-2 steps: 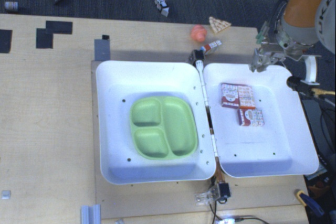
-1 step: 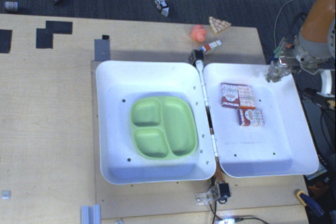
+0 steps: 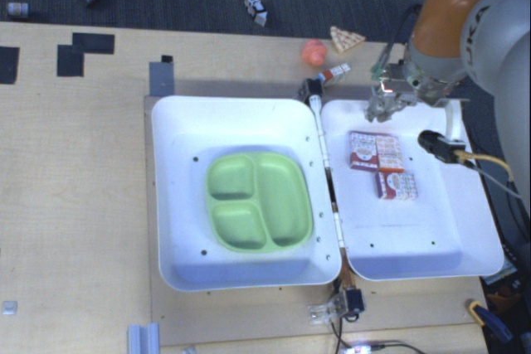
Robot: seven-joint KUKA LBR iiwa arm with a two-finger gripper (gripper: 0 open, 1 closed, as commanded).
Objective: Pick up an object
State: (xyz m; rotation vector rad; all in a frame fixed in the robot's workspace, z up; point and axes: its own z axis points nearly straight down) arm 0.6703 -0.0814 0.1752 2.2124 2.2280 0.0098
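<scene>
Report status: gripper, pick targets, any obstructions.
Gripper hovers over right bin, far edge; fingers unclear. Two red-and-white packets lie in the bin, untouched, near side of gripper. Green tray in left bin. Nothing blocking.

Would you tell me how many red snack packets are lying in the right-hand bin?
2: one packet lies toward the bin's far side, below the gripper; a second packet lies just nearer, beside it. The arm could hide others.

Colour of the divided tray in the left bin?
Light green tray, camera view.
</scene>
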